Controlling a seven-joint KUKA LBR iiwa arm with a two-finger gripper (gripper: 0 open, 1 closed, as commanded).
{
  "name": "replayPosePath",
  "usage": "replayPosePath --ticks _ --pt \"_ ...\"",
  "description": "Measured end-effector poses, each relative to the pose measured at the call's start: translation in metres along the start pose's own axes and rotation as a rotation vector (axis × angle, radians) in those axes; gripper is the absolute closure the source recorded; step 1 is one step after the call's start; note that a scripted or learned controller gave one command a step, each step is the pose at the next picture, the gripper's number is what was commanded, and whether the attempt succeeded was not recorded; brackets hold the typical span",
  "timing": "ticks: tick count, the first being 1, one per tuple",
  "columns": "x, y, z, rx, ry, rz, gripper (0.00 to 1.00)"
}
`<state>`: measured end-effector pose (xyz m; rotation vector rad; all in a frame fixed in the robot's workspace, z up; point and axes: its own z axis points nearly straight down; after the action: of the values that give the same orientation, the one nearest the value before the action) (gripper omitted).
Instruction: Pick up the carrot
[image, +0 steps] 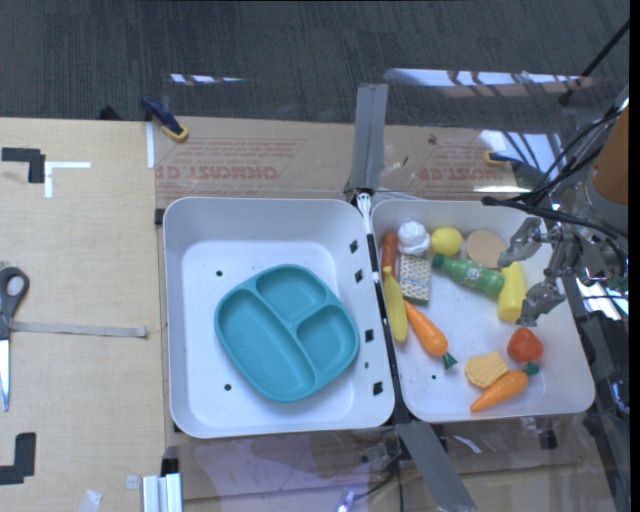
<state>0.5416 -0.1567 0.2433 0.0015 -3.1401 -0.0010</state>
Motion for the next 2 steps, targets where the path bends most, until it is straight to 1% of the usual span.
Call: replayPosePath --ticks 1,2 --pt "0.004 0.056 0.130 0.000 0.002 0.027 0.00" --pt "0.055 0.063 0.154 0.000 0.001 0.179 0.00"
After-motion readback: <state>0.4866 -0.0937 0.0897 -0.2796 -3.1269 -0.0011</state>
